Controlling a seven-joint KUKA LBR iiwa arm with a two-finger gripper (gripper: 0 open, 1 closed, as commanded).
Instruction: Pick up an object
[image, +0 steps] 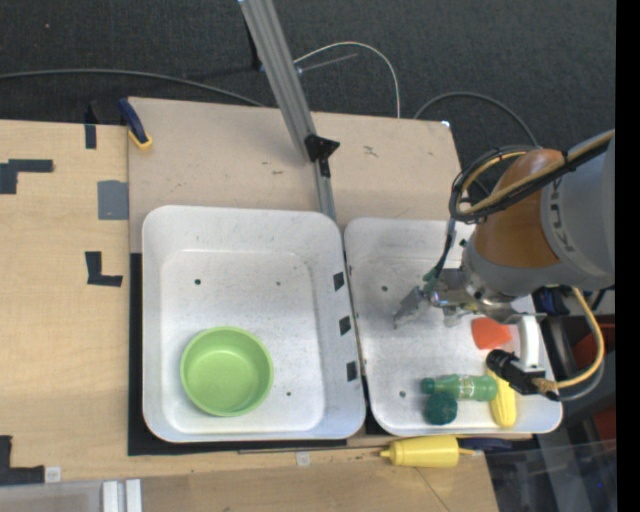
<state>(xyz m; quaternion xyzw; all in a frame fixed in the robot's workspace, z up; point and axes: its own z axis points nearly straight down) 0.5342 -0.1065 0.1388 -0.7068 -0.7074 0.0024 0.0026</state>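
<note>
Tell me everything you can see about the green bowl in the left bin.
The green bowl is round, lime green, smooth and plastic-looking, with a plain rim and a shallow inside that holds nothing visible. It sits upright, mouth up, on the floor of the left bin, in the near-left corner, close to the walls. Nothing else touches it. The claw is over the right bin, well away from it.

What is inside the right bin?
The right bin holds a green bottle, a yellow piece and an orange piece near its right side. The arm covers part of that side.
</note>
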